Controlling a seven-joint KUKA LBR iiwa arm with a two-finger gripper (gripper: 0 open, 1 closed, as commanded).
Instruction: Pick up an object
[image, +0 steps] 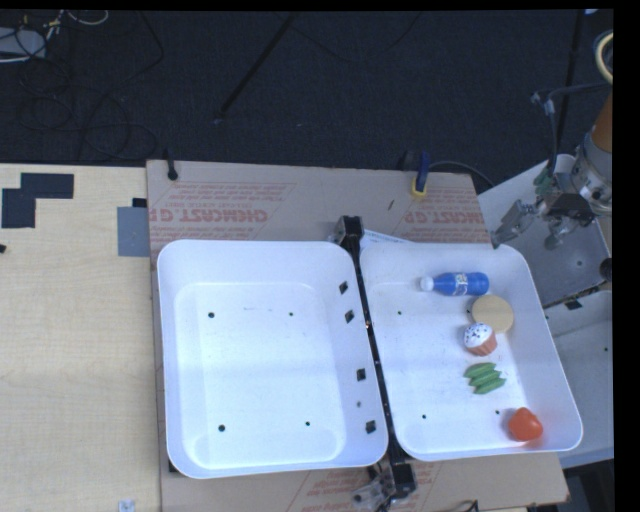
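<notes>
The right bin (560, 350) holds several small objects. A blue bottle (458, 284) with a white cap lies on its side near the bin's far edge. Just below it are a tan round disc (494, 312) and a white-and-orange cupcake toy (480, 339), touching each other. A green pea pod (485, 378) lies further forward, and a red-orange tomato (524, 425) sits in the near right corner. My gripper (528, 226) hangs outside the bin, past its far right corner. It is open, with nothing between its fingers.
The left bin (170, 330) stands beside the right one, with a black clamp strip (362, 330) between them. Both rest on a cardboard sheet (250, 195). A grey stand (575, 265) lies under the arm at right, and cables run along the dark floor behind.
</notes>
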